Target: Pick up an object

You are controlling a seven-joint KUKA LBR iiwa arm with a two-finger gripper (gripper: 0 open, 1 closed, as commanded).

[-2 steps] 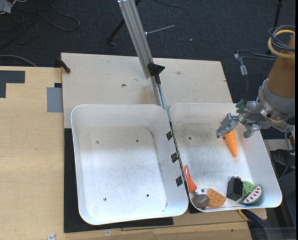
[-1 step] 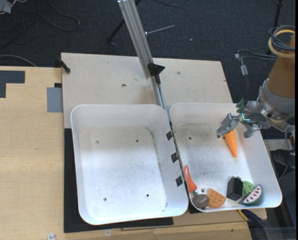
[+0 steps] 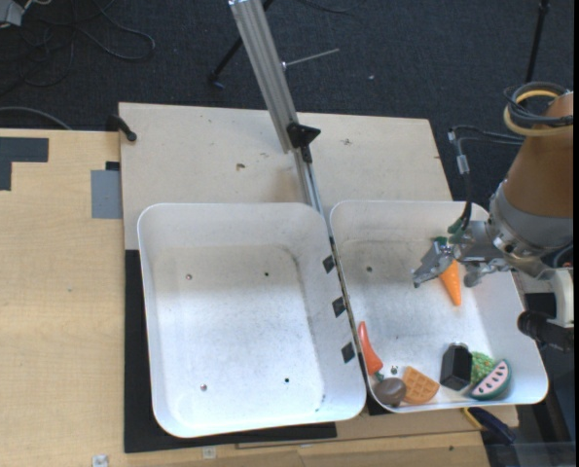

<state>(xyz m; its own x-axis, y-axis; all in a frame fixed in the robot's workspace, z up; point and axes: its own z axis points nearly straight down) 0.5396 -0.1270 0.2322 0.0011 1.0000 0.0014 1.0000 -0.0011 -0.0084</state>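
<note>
A fixed camera looks down at a slant on two shallow white plastic bins side by side. The right-hand white bin (image 3: 386,251) serves as the landmark here. A grey robot arm with an orange band reaches in from the right, its two-finger metal gripper (image 3: 449,264) poised over the bin's upper right area. A small orange cone-shaped toy, like a carrot (image 3: 452,285), sits between the fingers, so the jaws appear clenched on it, its tip hanging down toward the bin floor.

Along the bin's near edge lie other toys: a slim red pepper-like piece (image 3: 368,348) against the left wall, a brown rounded lump (image 3: 392,391), a tan waffle-like piece (image 3: 419,386), a black block (image 3: 455,366) and a green-and-red watermelon slice (image 3: 489,379) in the near right corner.

To do the lift well, the arm should likely rise straight up and slowly, since the tapered toy could slip from a narrow pinch.
</note>
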